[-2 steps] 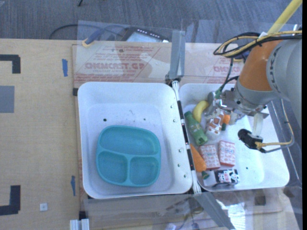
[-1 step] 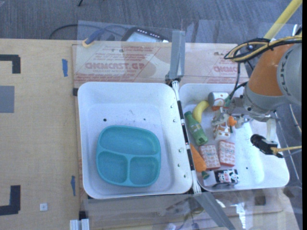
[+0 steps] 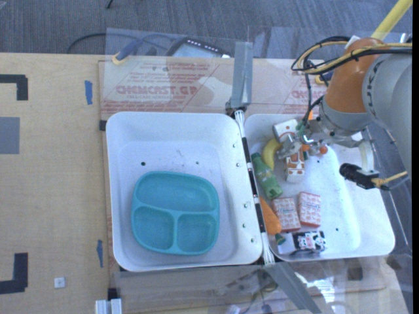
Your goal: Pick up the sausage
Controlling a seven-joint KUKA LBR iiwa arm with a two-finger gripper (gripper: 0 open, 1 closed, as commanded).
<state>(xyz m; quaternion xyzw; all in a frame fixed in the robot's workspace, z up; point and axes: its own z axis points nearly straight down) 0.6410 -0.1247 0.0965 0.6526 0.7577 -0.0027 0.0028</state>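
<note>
**A:** Eyes on the sausage (image 3: 306, 151). The best candidate is a small reddish piece in the back part of the right bin (image 3: 366, 241), and it's partly covered, so I can't be sure of it.

**B:** Covered by what?

**A:** The gripper (image 3: 300, 142) is right on top of that spot, hanging low over the clutter. I can't tell from up here whether it's wide, narrow or closed on anything.

**B:** What's crowding it?

**A:** A white block (image 3: 286, 129) is just behind, towards the bin's rear wall. A small white-and-orange box (image 3: 294, 167) sits just in front. To the left there's a banana (image 3: 270, 152), with a green bottle (image 3: 267, 179) below it along the divider.

**B:** And further forward?

**A:** A carrot (image 3: 270, 218) hugs the left wall, with two pinkish packets (image 3: 298, 210) side by side next to it. A cow-print carton (image 3: 308, 242) lies near the front edge.

**B:** The arm?

**A:** The arm (image 3: 393, 90) comes in from the right, with its orange band (image 3: 347, 84) above the wrist.

**B:** And the left bin?

**A:** The left bin (image 3: 170, 129) holds a teal divided tray (image 3: 175, 212), well apart from the action.
</note>
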